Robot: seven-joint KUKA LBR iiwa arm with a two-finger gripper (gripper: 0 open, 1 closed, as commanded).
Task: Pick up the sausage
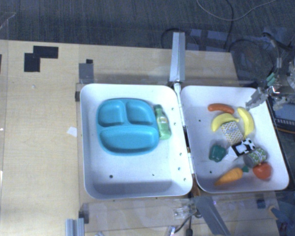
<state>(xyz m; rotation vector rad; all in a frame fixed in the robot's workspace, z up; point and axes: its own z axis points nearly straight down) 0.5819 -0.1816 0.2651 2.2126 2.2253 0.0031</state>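
- The blue tray (127, 127) sits in the left bin (91, 146), well left of the sausage, with a green bottle (162, 122) touching its right edge; none of this bears on the pick.
- The sausage (221, 108) lies flat near the back of the right bin (201, 178), lengthwise left to right.
- Just in front of the sausage are two bananas (234, 121), the nearer one almost touching it. In my judgement the fingers should come straight down across the sausage's short width, one at its back side and one in the slim gap towards the banana, so the banana is not nudged.
- Farther in front of the sausage lie a teal cup (217, 153), a carrot (231, 176) and a tomato (262, 171), all well apart from it.
- The gripper (252, 101) hangs to the right of the sausage, above the bin's back right corner, holding nothing. It looks slightly open, though it is small and dim here.
- The arm is cut off at the frame's right side.
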